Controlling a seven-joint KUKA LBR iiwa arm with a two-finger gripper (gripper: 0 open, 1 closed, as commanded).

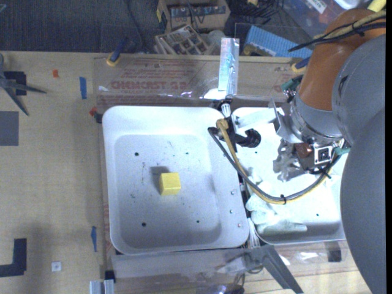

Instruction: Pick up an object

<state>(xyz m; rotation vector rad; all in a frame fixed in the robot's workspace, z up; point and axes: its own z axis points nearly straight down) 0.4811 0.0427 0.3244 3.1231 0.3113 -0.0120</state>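
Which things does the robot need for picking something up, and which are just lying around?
For the job: yellow block, left bin, gripper.
Just lying about: blue tape, cardboard box, black tool.

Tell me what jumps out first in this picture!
The little yellow block sits alone near the middle of the left bin. The big grey arm with its orange band looms on the right side, its gripper hanging over the right bin.

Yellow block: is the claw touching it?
Apart. The camera view shows the claw over the right bin, the yellow block in the left bin.
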